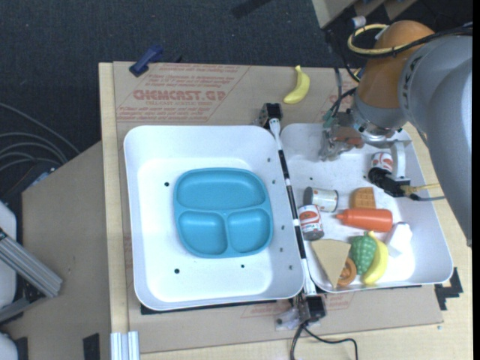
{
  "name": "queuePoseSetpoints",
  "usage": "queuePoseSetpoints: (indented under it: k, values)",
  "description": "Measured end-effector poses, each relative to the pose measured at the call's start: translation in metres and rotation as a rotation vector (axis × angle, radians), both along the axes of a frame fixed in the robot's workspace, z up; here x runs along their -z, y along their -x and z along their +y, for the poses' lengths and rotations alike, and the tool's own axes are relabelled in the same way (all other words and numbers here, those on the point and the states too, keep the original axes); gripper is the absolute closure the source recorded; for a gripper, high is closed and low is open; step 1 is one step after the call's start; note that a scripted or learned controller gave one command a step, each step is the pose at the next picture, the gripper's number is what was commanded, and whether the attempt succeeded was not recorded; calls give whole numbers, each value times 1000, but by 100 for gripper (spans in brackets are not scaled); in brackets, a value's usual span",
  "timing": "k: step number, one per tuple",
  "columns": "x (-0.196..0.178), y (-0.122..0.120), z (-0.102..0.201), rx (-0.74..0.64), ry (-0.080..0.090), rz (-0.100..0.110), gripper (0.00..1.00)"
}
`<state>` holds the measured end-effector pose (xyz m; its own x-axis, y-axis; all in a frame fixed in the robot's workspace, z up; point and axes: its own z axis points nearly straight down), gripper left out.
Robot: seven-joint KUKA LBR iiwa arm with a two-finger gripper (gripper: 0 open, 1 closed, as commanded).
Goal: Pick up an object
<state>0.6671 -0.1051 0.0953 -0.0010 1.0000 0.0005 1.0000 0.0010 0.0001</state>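
The grey arm with its orange band reaches in from the right and hangs over the far end of the right-hand shallow white bin. The left-hand white bin holds a blue moulded plastic tray with three compartments. At the arm's tip the two-finger gripper sits low over bare bin floor at the far left corner of the right bin; whether the claw is open or closed cannot be told at this size, and nothing shows in it.

The candidates lie nearer the camera in the right bin, largest first: an orange toy carrot, a tan wedge, a yellow toy banana beside a green leafy piece, and a small red-and-white can.

The step seems to be the approach, with no object yet taken. The next move likely calls for shifting toward one item, lowering squarely over it, and closing. A second yellow banana lies outside on the cardboard.
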Motion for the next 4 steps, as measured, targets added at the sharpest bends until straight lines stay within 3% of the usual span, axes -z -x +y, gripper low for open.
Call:
queuePoseSetpoints:
  k: [1,4]
  values:
    - [0,0,0,0,0,0,0]
    - [10,1,-18,1,1,0,0]
